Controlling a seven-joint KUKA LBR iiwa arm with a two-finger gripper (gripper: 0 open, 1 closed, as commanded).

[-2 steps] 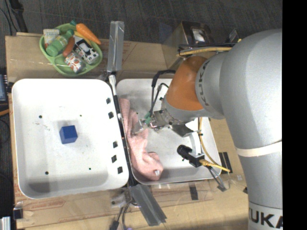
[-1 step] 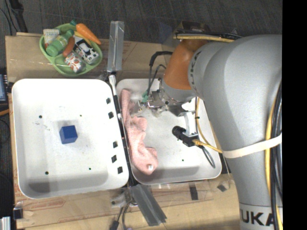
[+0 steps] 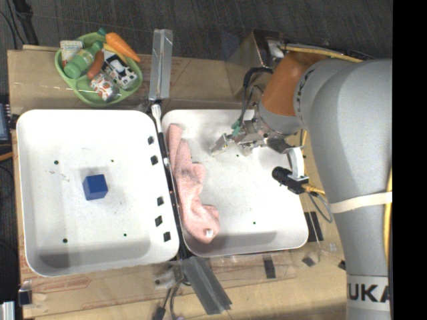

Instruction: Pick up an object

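Observation:
A pink cloth [image 3: 188,187] lies crumpled along the left side of the right bin [image 3: 267,235], stretching from near the far rim to the near rim. A blue cube [image 3: 95,186] sits in the left bin [image 3: 40,152], left of its middle. My gripper [image 3: 223,143] hangs over the far part of the right bin, to the right of the cloth's upper end and apart from it. Its metal fingers point left and I see nothing between them.
A green bowl [image 3: 70,85] of toy food, with an orange carrot and a bottle, stands on the bench beyond the left bin. A metal divider [image 3: 160,65] runs between the bins. The big grey arm [image 3: 347,139] covers the right side.

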